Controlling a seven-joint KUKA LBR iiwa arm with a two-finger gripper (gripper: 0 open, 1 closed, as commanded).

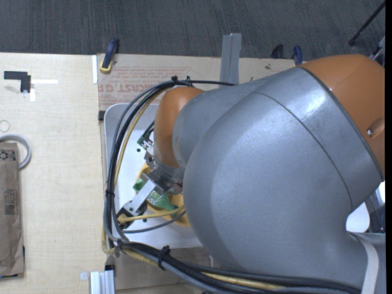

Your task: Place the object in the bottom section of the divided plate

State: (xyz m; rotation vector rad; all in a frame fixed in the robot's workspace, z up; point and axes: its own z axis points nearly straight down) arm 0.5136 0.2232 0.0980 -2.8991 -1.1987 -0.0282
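Note:
The grey arm with its orange band reaches over the left white bin and hides most of it. My gripper hangs low over the bin's near-left part, with black cables looping around it. Right beneath and beside the gripper lie small green and yellow pieces on the white floor of the bin. I cannot tell what these pieces are or whether the gripper touches them. The arm's bulk covers everything to the right of them.
A brown paper packet lies at the far left on the wooden bench. A blue-and-yellow clamp grips the cardboard at the back. A grey upright post stands behind the bin. Black cables trail along the bin's left wall.

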